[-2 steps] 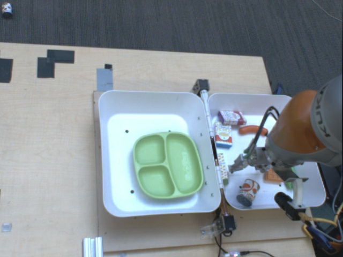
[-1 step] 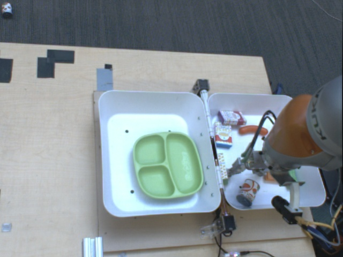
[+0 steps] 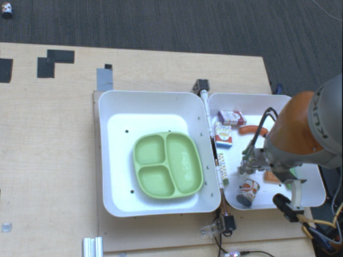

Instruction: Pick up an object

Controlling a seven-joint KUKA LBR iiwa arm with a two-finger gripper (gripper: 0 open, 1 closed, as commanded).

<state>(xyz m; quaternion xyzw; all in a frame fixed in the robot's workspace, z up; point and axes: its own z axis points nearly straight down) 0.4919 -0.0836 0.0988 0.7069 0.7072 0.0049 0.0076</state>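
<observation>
Over the right-hand bin [image 3: 316,194], seen from the fixed camera above the table [image 3: 48,143], my grey arm [image 3: 300,130] with its orange band reaches in from the right. My tool [image 3: 251,164] hangs low over the middle of that bin; I cannot tell its state from this angle, because the wrist hides most of it.

Just below the tool, near the bin's front wall, lies a small can [image 3: 247,191] on its side, with a dark end and a patterned label. I judge it the likeliest thing to pick: it looks stiff and light, with a smooth round body that could roll or slip, so taking it across the middle of its body seems best. It lies apart from the tool, nothing between them.

Further back in the same bin sit a small purple packet [image 3: 231,116], a red and white carton [image 3: 223,135] and a thin orange item [image 3: 250,130]. These look light too, and the packet probably soft.

In the left-hand bin [image 3: 115,143] a pale green divided plate [image 3: 168,165] rests flat, well apart from the tool.
</observation>
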